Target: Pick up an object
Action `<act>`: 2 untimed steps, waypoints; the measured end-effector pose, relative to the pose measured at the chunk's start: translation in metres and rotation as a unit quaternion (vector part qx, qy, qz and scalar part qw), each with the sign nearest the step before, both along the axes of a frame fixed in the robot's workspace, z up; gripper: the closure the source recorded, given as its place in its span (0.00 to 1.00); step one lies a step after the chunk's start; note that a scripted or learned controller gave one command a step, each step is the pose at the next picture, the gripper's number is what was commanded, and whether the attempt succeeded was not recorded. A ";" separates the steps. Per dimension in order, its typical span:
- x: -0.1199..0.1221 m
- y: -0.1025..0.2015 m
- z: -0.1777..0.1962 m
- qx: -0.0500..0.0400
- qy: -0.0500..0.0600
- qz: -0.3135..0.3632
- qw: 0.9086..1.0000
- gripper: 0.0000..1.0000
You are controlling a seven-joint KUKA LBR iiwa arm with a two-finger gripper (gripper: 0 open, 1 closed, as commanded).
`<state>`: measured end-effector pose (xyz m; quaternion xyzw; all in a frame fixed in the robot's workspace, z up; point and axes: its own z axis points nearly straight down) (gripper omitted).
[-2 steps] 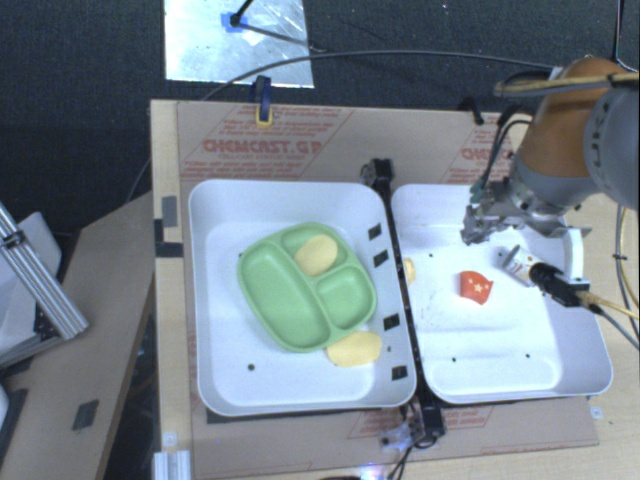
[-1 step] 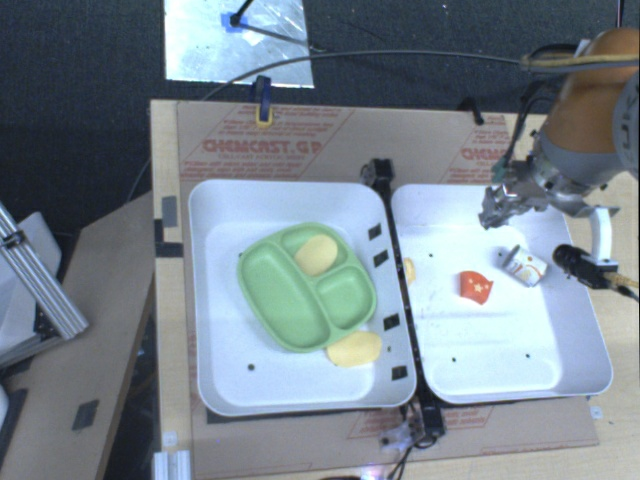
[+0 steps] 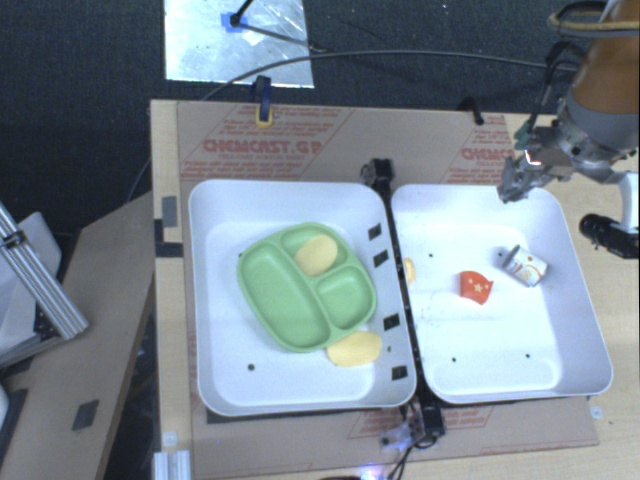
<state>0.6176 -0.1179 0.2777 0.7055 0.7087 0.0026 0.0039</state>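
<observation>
- The gripper (image 3: 517, 186) hangs over the far corner of the right bin (image 3: 575, 363), near its rim, holding nothing; whether it is released or clenched I cannot tell, as it is too small and blurred.
- The nearest things to take lie in that same bin: a red block (image 3: 476, 286) near the middle and a small white and yellow piece (image 3: 524, 266) just beside it, apart from each other.
- The red block looks the better choice, I judge: it sits clear of the walls with bare floor all round.
- To do it well, centre over the block before coming down, and descend straight, so the neighbouring piece is not knocked.
- The left bin (image 3: 225, 368) holds a green tray (image 3: 290, 308) with a yellow piece (image 3: 317, 255) in one compartment and another yellow piece (image 3: 355, 348) just beside the tray's rim; these are farther off and harder to reach.
</observation>
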 end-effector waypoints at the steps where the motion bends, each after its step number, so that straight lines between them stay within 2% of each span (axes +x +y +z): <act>1: -0.008 0.040 -0.011 0.001 0.004 0.001 1.000 1.00; 2: -0.016 0.087 -0.030 0.002 0.004 0.002 1.000 1.00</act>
